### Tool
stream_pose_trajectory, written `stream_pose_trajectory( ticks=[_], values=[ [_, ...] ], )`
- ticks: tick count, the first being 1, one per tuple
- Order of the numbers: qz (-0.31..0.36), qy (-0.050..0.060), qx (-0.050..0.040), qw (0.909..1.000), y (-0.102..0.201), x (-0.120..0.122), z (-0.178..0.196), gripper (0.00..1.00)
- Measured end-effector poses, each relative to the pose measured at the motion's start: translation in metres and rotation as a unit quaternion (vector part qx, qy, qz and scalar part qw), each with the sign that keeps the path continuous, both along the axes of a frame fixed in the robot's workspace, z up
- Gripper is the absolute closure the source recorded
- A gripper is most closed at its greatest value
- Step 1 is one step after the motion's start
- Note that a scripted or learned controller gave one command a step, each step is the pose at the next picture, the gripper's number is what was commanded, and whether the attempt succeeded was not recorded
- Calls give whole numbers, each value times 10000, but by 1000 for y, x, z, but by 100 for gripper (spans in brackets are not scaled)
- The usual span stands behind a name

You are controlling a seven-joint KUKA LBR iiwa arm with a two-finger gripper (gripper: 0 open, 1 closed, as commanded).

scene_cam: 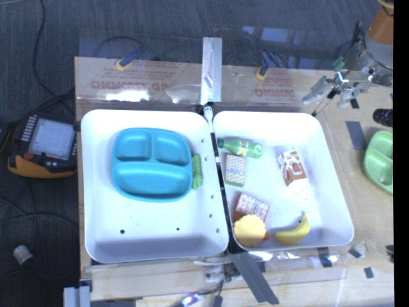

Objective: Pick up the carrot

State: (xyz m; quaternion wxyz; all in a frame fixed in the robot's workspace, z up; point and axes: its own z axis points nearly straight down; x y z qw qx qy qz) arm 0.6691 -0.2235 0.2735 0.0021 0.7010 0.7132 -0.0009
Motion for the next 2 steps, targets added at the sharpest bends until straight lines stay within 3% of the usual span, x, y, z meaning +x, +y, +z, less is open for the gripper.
stream_pose_trajectory(
  ticks=[1,2],
  values=[
    [-1098,19,14,9939,1,-1,-75,0],
    [-1370,-81,-15,9905,5,4,-127,0]
  ],
)
